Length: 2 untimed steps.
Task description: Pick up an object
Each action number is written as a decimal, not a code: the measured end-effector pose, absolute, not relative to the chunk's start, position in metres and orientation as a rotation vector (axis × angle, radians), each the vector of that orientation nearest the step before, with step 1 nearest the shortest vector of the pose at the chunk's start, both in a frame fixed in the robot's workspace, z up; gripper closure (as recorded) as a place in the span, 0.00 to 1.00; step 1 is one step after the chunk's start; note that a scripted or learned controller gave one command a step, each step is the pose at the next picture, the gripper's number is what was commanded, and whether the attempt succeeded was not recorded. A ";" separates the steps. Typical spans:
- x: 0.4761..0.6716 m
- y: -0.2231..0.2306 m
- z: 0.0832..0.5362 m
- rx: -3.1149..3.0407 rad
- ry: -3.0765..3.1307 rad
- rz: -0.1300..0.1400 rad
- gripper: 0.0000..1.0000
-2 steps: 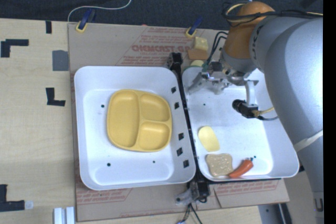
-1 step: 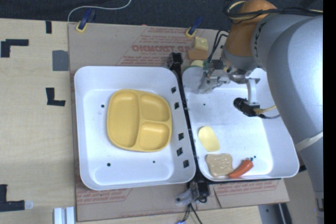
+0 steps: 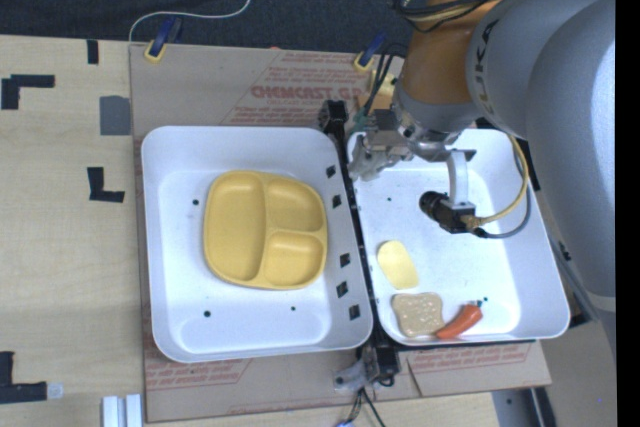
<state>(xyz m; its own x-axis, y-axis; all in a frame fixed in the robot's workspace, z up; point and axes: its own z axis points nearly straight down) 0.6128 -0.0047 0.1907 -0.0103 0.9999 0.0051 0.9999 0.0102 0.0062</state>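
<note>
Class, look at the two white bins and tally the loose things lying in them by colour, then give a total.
Yellow: 2, the divided plate in the left bin and the small slab in the right bin
Tan: 1, the bread slice
Orange: 1, the carrot
Total: 4

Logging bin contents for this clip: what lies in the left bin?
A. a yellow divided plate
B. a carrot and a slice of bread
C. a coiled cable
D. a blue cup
A: the yellow divided plate lies alone in the left bin, while the carrot and bread slice sit in the right bin.
</note>
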 end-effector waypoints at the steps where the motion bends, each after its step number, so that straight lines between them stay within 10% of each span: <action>1: 0.612 -0.011 0.184 2.220 2.225 -0.002 0.00; 2: 0.643 -0.063 0.207 2.221 2.217 -0.001 0.00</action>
<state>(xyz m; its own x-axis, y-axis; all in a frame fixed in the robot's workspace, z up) 0.6434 -0.0633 0.2066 0.0019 1.0000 -0.0028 1.0000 -0.0019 0.0023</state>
